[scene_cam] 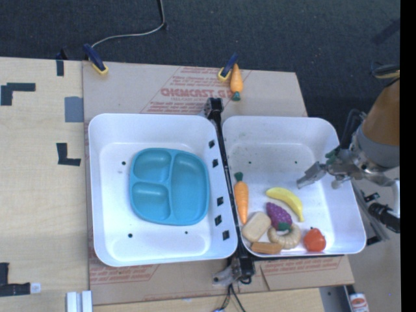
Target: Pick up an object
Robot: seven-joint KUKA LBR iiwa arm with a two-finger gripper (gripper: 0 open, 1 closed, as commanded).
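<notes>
The right bin [279, 123] holds toy food at its front: an orange carrot [241, 200] by the left wall, a yellow banana [286, 200], purple grapes [279, 214], a tan bread slice [255, 226], a beige ring [289, 237], a sausage [265, 246] and a red tomato [314, 239]. My gripper [320, 178] hangs over the right side of this bin, above and to the right of the banana. It is open, fingers spread apart, with nothing between them.
The left bin [97, 174] holds a blue divided plate [170, 186]. A second carrot [236, 81] lies on the cardboard behind the bins, beside a yellow clamp [226, 72]. The arm's orange band [383, 116] is at the right edge.
</notes>
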